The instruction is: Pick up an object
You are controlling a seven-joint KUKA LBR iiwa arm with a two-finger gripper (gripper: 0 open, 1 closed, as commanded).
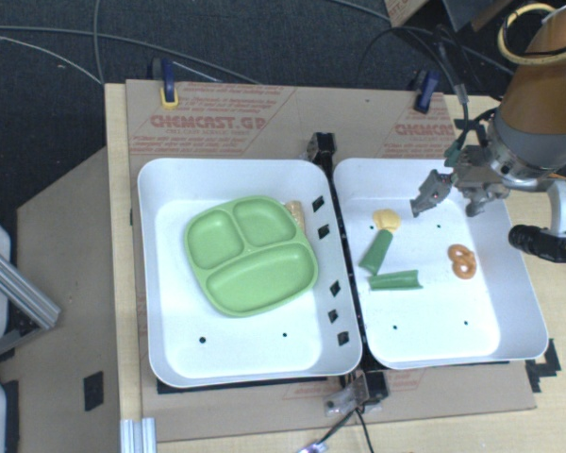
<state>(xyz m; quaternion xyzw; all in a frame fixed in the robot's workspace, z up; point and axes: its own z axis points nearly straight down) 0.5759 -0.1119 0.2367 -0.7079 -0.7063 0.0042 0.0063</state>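
Note:
The right bin (509,333) holds two green sticks: one slanted (377,250), one lying flat (395,280). A small yellow piece (387,220) lies just above them, and an orange pretzel-shaped piece (463,260) rests to their right. My gripper (455,199) hangs over the bin's upper right part, above the pretzel and right of the yellow piece. Its two fingers (427,196) are spread apart, open, with nothing between them.
The left bin (170,338) bears a green divided plate (251,254), with a small tan item (293,214) at its upper right edge. Black clips (323,145) run along the seam between the bins. Blue clamps (169,80) hold the board's back edge.

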